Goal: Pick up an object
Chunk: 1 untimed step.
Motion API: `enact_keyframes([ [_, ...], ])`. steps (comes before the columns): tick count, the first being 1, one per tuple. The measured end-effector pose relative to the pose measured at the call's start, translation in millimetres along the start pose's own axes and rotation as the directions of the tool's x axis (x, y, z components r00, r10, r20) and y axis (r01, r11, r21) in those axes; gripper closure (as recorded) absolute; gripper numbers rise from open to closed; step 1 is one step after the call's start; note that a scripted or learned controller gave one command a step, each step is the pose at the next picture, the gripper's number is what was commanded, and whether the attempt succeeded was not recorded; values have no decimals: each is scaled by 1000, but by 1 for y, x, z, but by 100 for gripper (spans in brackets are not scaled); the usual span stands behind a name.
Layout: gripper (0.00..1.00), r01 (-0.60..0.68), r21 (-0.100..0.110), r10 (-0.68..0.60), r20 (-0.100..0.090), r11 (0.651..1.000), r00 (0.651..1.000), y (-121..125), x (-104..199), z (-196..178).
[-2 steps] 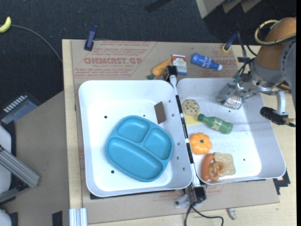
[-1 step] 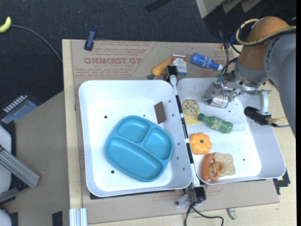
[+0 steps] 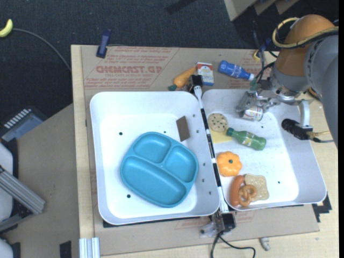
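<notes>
- Bottle (image 3: 246, 138): lying flat in the right bin (image 3: 301, 171), just below the cookie (image 3: 217, 122), pumpkin (image 3: 228, 164) nearby.
- Hand (image 3: 252, 110): hovering at the bin's top; finger state cannot be told.
- Technique: descending squarely across the bottle's body is advisable.

Red lettering runs across the brown board (image 3: 134, 63) just behind the left white bin (image 3: 102, 144), and its big line reads roughly "CHEMCAST GP". The smaller red lines above and below it on the same board are too fine to read.
</notes>
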<state>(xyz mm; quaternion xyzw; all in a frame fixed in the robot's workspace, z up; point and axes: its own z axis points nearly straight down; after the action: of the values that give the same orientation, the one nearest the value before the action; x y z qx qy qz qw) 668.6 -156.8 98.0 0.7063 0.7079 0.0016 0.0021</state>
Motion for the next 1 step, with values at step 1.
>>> enact_keyframes([
  [1, 100, 0, 0, 0, -2, 1000, 1000, -18, 78, -89],
])
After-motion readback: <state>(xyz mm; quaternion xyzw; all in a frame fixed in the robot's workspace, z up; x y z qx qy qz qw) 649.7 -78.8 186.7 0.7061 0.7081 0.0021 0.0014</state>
